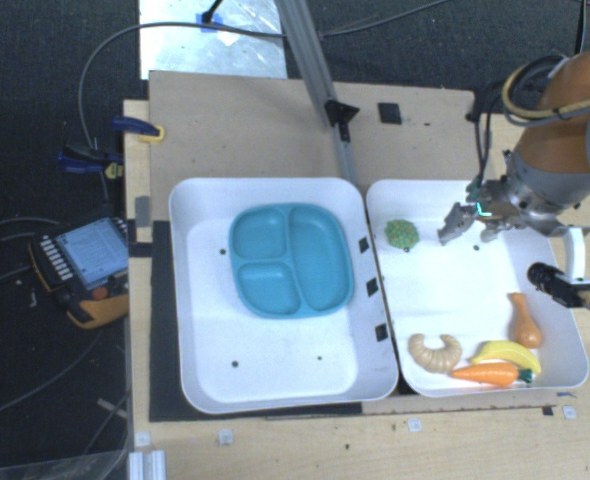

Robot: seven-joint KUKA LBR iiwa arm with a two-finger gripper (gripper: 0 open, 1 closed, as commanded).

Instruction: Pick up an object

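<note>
While the gripper (467, 224) hangs over the right bin (445, 298) near its back edge, its two fingers look spread a little, with nothing between them. Arm comes in from the right side, orange band above the wrist.

Nearest item: a small green broccoli floret (402, 234), just beside the fingers toward the bin's back-left corner, apart from them, lying on the white floor. Likely the target by closeness. Judged a light plastic toy; bumpy crown should give some bite, but the rounded shape may roll or squirt out under a pinch. Best hold looks to be across the crown's middle, fingers dropped straight down on either side.

Other items sit along the right bin's front edge, well apart from the gripper:
- tan croissant (435, 352), curled, toward front middle
- orange carrot (487, 373), lying flat against the front wall
- yellow banana (509, 354), touching the carrot, just behind it
- brownish pear-shaped piece (523, 321), near the right wall; cannot tell exactly what it is

Carrot and banana are crowded together and close to the wall: harder to get fingers around.

Left bin (205, 348) holds one blue divided plate (291, 260), three compartments, toward the back-middle of the bin. Plate looks stiff, low and wide, a poor fit for a pinch.
</note>
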